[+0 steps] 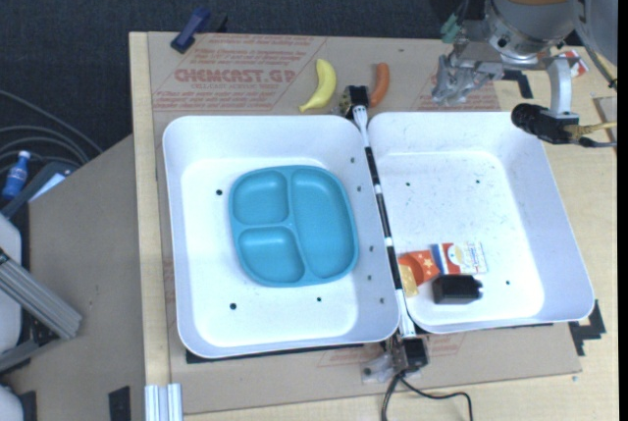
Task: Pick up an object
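Gripper (pixel 457 85) poised above the bench past the far rim of the right bin (pixel 549 213); whether it is spread or pressed together cannot be told. Likely targets, a small carton (pixel 444 262) touching a black block (pixel 456 289), lie in that bin's near-left corner, well apart from the gripper, toward the viewer; the carton's long axis runs left to right. Left bin (pixel 196 242) holds a blue divided tray (pixel 292 225)

Robotics lab — bench (pixel 245 66), white bins (pixel 196 311), cables (pixel 39 130)
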`<state>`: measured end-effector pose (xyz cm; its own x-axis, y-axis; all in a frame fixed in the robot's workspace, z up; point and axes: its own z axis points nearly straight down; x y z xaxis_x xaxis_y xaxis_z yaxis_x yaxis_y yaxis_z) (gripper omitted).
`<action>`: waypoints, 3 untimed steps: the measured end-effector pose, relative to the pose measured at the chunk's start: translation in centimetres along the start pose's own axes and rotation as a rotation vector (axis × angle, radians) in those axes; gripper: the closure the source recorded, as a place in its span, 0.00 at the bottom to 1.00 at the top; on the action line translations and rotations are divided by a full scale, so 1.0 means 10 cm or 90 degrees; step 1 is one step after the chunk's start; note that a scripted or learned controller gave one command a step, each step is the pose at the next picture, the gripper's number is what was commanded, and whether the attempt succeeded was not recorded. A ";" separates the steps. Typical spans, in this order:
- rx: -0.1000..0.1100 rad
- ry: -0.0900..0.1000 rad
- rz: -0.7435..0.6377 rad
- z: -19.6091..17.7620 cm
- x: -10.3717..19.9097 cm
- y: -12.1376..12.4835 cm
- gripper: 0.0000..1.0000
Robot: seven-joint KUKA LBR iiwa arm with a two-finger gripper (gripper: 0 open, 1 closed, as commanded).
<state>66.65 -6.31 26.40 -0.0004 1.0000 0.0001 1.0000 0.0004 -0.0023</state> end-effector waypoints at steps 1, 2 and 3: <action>0.000 0.000 0.000 0.01 0.21 0.00 1.00; 0.001 0.000 0.000 0.03 0.20 0.00 1.00; -0.001 0.000 0.000 -0.01 0.36 0.00 1.00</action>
<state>66.66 -2.71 26.45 -0.0010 1.0000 0.0003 1.0000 0.0010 -0.0004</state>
